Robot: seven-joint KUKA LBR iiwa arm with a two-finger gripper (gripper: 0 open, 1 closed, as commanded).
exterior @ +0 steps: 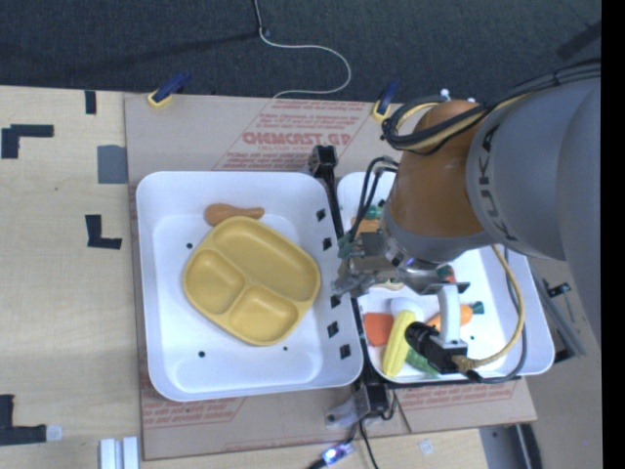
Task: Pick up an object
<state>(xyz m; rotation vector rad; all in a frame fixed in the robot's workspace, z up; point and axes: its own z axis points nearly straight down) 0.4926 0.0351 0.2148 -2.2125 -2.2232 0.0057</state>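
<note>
The gripper (pixel 376 277) is hovering over the right bin (pixel 522 360), positioning above its toy food pile: a corn cob (pixel 395 345) and orange piece (pixel 375 328). Its grip state cannot be determined.

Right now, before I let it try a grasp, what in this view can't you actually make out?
- Gripper: its state is hidden under the arm's orange band and wrist.
- Right bin: the arm covers most of it; its far part cannot be seen.
- Yellow piece, orange piece, green piece: partly covered by cabling, too small to identify.
- Orange-brown item behind the yellow tray: partly hidden by its rim.
</note>
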